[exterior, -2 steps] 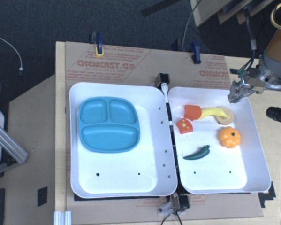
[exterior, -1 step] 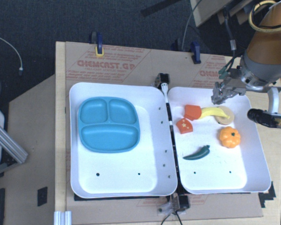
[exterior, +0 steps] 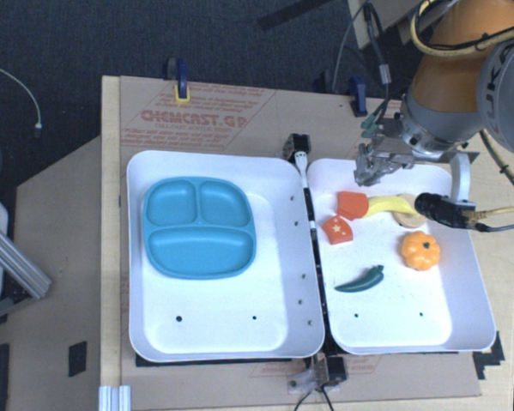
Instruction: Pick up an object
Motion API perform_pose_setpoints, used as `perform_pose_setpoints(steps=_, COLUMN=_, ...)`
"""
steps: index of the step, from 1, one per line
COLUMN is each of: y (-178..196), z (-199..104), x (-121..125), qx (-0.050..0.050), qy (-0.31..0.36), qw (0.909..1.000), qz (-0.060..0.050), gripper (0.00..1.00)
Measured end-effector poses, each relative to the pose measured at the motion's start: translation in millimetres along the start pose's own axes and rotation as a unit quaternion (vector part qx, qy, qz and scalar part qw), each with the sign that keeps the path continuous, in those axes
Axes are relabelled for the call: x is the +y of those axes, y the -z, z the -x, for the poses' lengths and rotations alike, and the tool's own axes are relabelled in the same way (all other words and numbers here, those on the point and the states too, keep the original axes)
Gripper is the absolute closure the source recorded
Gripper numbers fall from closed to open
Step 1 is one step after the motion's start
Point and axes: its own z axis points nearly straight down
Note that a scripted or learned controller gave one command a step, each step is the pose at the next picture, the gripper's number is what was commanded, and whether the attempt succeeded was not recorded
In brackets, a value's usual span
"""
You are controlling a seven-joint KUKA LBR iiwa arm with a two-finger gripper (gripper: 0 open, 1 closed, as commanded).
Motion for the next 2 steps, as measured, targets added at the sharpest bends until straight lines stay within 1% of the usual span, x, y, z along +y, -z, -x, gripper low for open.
perform_pose_setpoints(steps=2, y=5, z=-104, x=-12, qx=0.0, qy=-0.001, qw=1.0, qz=-0.001, gripper=1.0)
